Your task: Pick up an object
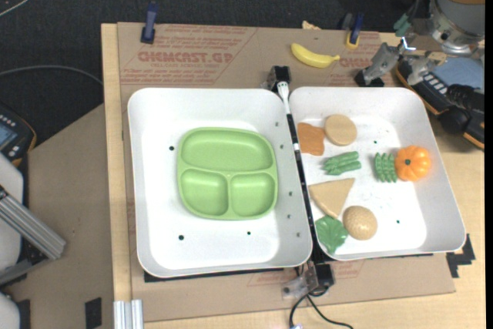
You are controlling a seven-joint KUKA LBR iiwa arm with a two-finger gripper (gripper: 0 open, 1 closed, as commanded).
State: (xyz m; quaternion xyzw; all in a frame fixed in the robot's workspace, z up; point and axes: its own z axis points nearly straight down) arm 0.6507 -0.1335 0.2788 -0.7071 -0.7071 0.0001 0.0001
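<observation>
Pincer (383,62) above right bin's (431,127) far rim, beside banana (313,55).

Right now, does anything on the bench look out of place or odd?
One thing: the yellow toy banana lies on the brown board behind the right white bin, outside both bins, while the other toy foods sit inside that bin. The green divided plate lies flat in the left white bin. Nothing looks spilled or damaged.
</observation>
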